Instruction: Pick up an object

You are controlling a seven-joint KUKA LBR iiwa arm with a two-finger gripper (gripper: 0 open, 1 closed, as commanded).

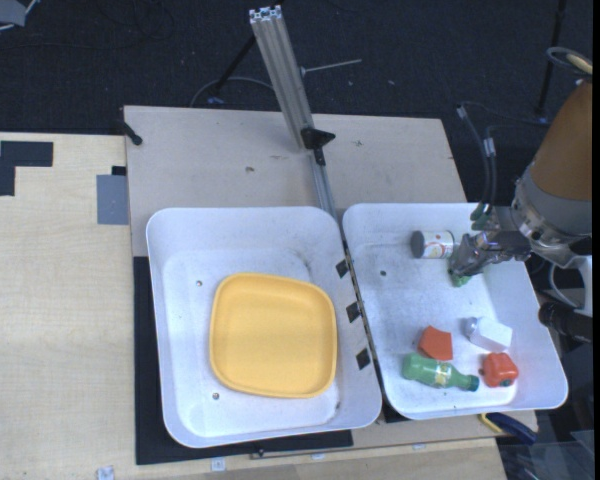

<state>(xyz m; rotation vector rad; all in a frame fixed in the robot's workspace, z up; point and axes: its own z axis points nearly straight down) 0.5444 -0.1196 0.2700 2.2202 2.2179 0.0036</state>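
My gripper (464, 268) reaches in from the right over the far part of the right bin (400, 298). Its dark fingers (470, 253) come together on a small green object (462, 279), which peeks out at their tips just above the bin floor. Just left of the gripper lies a small white bottle with a dark cap (432, 243). Nearer the front of this bin are an orange block (436, 343), a green bottle (438, 372), an orange-red piece (499, 369) and a pale grey-white piece (486, 330).
A yellow plate (273, 334) lies in the left bin (180, 258). A ridge with black clips (352, 308) divides the two bins. A metal post (285, 68) rises behind them. The grey arm with its orange band (565, 158) stands at the right edge.
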